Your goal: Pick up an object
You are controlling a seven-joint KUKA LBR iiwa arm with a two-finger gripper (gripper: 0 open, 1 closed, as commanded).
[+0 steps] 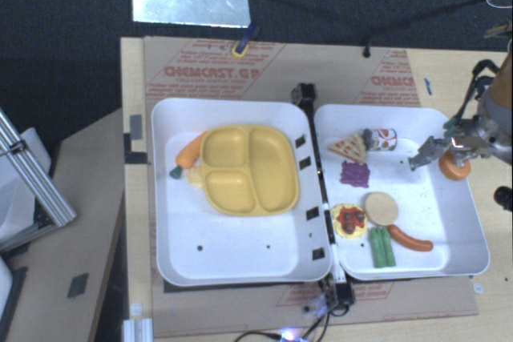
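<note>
I see end effector (429,153) over right bin (457,252), far-right side | finger state: cannot tell | nearest object: orange piece (454,167) just beside it | sausage (410,239) near bin's front

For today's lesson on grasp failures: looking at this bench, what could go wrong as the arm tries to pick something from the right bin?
1. The gripper hangs near the bin's right side, beside an orange piece by the wall; the wall may block a clean grasp.
2. The hot dog and green vegetable lie close together, so both could get nudged.
3. The pizza slice looks flat and may slip.
</note>
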